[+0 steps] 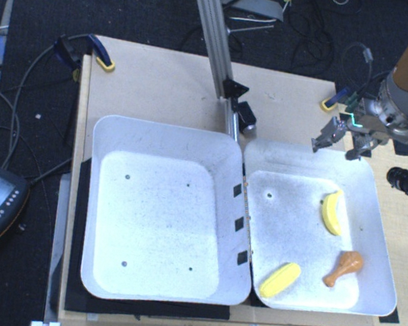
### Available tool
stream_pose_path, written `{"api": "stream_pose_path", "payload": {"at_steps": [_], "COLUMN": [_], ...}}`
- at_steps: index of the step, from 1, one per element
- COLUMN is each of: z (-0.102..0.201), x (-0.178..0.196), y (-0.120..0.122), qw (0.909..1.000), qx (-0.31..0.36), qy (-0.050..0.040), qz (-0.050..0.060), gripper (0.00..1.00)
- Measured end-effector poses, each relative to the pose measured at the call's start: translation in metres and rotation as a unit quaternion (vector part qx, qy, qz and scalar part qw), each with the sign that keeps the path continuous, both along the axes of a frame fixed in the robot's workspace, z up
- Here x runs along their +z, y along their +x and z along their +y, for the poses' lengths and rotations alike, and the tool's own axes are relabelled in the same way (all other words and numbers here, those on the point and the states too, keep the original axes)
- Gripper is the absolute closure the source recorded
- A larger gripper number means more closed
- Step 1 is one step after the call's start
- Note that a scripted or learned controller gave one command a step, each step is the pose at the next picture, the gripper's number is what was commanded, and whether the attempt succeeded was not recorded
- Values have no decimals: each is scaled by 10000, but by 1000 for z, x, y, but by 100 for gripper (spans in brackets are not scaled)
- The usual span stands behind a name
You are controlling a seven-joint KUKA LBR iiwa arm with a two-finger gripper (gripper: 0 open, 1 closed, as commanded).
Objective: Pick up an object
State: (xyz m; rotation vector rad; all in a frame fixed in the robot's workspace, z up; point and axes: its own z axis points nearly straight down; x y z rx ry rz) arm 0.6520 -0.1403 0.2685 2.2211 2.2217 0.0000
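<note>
Pincer (339,143) hovers above the right bin's (280,167) far rim, fingers parted, gripping nothing. Within that bin: banana (332,213) near the right wall, yellow corn-shaped piece (279,279) and orange drumstick (344,269) at the near edge; its far-left floor is bare

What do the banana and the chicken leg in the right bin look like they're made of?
Banana: probably moulded plastic, smooth with an even yellow colour. Chicken leg: likely plastic or rubber toy, uniform orange-brown with a slight sheen. Too small to tell for certain.
</note>
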Motion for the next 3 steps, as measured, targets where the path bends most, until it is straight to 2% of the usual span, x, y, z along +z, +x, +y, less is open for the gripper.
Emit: {"api": "stream_pose_path", "payload": {"at_steps": [1,2,3], "z": [0,-9,-5], "x": [0,-55,-114], "y": [0,2,9], "qw": [10000,10000,10000], "qx": [0,-4,2], "qy": [0,3,4], "qz": [0,22,26], "gripper": [0,0,0]}}
